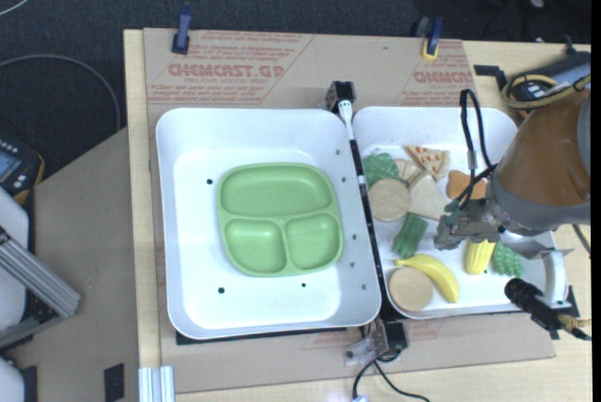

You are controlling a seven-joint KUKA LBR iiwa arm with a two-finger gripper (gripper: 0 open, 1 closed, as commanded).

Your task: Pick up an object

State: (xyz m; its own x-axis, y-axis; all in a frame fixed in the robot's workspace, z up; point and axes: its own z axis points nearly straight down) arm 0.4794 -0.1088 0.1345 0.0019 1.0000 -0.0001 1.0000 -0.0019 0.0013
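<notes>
Two shallow white bins sit side by side on a bench: the left bin (178, 203) holds a green divided plate (279, 217). The right bin (488, 116) holds toy food, including a banana (434, 272), and the gripper (460, 231) hangs just above it, its state impossible to tell

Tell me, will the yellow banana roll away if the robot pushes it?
Probably not far. The banana is curved and lies flat in the right bin, so it would likely slide or spin rather than roll. It looks like smooth toy plastic, so it may be light, stiff and a bit slippery.
</notes>
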